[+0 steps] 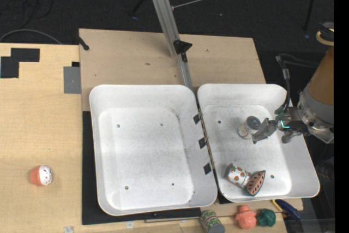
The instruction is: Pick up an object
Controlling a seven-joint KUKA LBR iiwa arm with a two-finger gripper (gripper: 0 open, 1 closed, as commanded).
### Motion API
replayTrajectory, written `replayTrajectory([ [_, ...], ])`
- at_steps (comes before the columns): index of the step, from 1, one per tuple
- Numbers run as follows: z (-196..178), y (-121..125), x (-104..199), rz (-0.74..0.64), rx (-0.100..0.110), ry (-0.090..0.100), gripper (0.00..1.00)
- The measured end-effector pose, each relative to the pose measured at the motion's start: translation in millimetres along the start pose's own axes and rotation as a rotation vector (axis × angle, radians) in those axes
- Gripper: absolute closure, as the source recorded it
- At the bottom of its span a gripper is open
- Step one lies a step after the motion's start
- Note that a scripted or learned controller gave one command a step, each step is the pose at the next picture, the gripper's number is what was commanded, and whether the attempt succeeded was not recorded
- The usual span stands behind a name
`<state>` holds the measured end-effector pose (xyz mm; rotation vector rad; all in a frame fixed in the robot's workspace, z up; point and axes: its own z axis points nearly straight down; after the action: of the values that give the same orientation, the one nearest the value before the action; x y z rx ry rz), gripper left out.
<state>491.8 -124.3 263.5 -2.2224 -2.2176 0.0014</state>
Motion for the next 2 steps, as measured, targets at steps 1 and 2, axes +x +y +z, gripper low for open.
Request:
replayTrajectory([
  [1, 47, 6, -3, -0.002, 0.006, 0.001, 0.0],
  [2, 91, 9, -4, -0.002, 0.006, 0.001, 0.0],
])
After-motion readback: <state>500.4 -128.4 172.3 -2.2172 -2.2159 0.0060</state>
